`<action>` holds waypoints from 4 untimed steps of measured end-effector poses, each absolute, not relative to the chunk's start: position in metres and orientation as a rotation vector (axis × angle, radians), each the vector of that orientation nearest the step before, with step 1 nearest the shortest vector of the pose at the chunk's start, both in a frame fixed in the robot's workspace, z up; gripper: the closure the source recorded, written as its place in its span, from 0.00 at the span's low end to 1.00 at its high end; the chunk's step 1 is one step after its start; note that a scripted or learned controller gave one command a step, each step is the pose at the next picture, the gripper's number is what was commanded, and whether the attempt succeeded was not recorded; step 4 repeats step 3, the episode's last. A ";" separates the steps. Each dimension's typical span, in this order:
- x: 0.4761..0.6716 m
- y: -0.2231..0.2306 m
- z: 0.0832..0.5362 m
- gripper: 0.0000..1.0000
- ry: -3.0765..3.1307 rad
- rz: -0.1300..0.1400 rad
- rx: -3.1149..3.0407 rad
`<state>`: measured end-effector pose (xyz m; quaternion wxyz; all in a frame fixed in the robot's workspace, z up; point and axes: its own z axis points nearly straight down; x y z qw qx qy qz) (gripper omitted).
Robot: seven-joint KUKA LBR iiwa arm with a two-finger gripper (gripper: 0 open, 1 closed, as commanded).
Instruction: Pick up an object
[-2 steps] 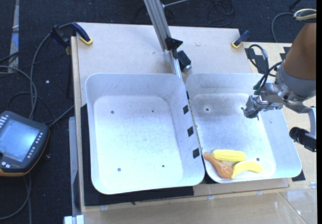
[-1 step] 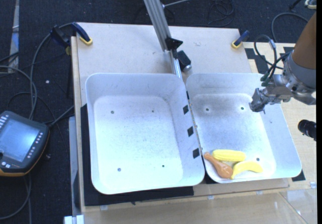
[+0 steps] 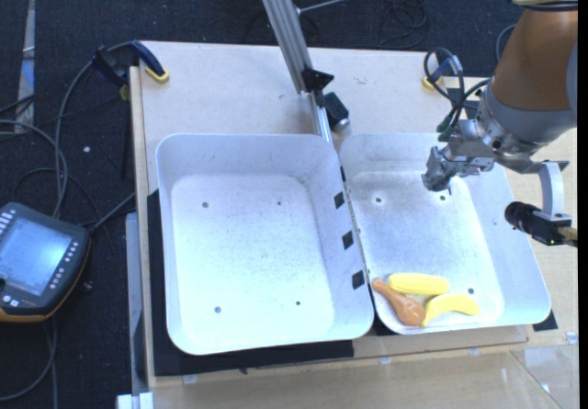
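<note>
Nearest the camera, along the front wall of the right bin (image 3: pixel 514 255), lie three small things bunched together: a yellow piece (image 3: pixel 419 283) at the back, a curved yellow piece (image 3: pixel 451 306) just beside it toward the right, and an orange piece (image 3: pixel 402 302) on their left, its thin end pointing toward the wall shared with the other bin. The three look to be touching or nearly so. The left bin (image 3: pixel 243 242) sits alongside, its right wall overlapping the right bin's edge, where a few small black marks run in a line. Farther back, over the rear part of the right bin, the gripper (image 3: pixel 440 177) hangs above the speckled floor, well apart from the three pieces at the front; whether its pincer is open or closed cannot be told from this angle, and nothing is seen in it. The grey arm (image 3: pixel 533 58) with its orange band reaches in from the right. Beyond the bins, a slanted metal bar (image 3: pixel 285 17) rises from the bench (image 3: pixel 230 85).
</note>
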<state>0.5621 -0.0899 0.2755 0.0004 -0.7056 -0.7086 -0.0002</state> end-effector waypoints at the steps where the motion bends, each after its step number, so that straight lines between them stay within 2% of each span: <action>1: 0.573 -0.038 0.277 1.00 -2.226 -0.001 -2.215; 2: 0.597 0.010 0.273 1.00 -2.226 -0.001 -2.216; 3: 0.610 0.063 0.253 1.00 -2.224 0.002 -2.216; 4: 0.610 0.063 0.253 1.00 -2.224 0.002 -2.216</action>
